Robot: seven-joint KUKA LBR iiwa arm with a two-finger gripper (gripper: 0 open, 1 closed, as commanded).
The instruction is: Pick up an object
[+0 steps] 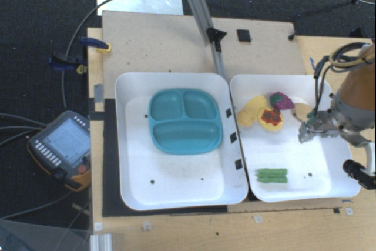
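The gripper sits low over the right bin, right of centre in the frame, its grey wrist and orange band reaching in from the right edge. Whether it is released or clenched on anything I cannot tell; the tool is small and blurred against the white floor. Likely candidates for picking lie just to its left: a yellow piece, a red-and-yellow piece and a purple piece, bunched together in the bin's upper part, probably too tight for a clean grasp. A green piece lies apart, lower in the bin, easier to reach. The left bin holds a teal divided plate.
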